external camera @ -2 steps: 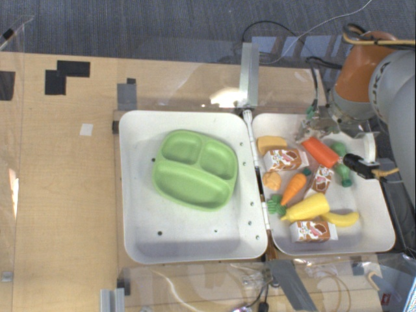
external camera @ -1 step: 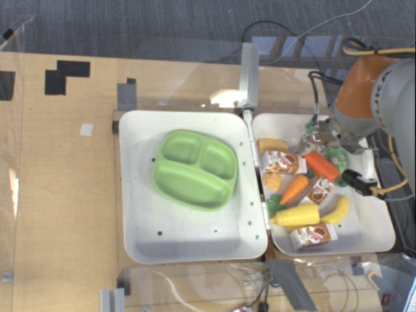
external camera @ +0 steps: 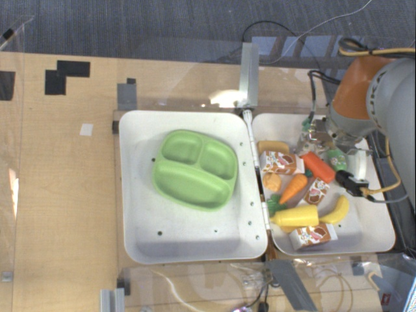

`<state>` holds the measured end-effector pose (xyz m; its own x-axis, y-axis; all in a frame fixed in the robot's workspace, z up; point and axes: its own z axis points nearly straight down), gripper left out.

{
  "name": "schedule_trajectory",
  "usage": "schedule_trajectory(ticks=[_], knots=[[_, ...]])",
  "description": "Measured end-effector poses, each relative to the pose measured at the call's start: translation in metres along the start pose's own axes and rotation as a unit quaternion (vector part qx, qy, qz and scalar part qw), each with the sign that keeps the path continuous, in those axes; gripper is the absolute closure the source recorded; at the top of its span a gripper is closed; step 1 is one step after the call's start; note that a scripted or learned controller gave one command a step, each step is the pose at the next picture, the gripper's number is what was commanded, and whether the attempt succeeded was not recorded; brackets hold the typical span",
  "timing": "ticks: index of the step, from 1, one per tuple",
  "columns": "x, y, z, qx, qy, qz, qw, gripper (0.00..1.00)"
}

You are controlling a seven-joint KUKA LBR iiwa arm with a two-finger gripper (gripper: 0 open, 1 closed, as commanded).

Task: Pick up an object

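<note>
The gripper (external camera: 316, 137) hangs low over the far end of the right bin (external camera: 383, 236), jaw state I cannot tell, right beside the red pepper (external camera: 318, 166) in the toy food pile, so the reach looks underway and the next move calls for a clean descent onto one piece.

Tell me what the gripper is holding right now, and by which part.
Cannot be told. The gripper sits low over the right bin beside the red toy, but the arm hides its tips.
</note>
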<state>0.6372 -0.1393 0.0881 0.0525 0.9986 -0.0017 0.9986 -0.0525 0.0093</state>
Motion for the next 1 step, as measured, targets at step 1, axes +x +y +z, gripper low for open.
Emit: schedule_trajectory(ticks=[1], knots=[[0.0668,0.0309,-0.0994,0.001,0.001,-0.049,0.9988,1.0]])
